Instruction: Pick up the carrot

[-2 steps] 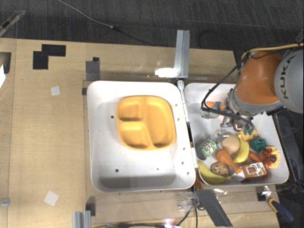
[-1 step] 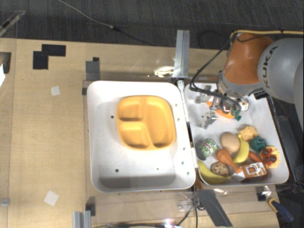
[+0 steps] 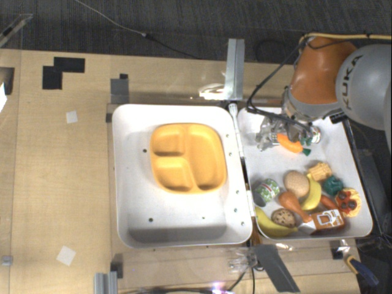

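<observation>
Carrot approached in right bin

Gripper (image 3: 288, 136) is seen low beside the carrot (image 3: 290, 144), above the toy pile; finger state cannot be told. Grasp step judged in hand; closing, then lifting, is called for

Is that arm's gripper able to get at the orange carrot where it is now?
Probably yes. The gripper is already right at the carrot, which lies alone in the upper part of the right bin, apart from the toy food pile lower down.
</observation>
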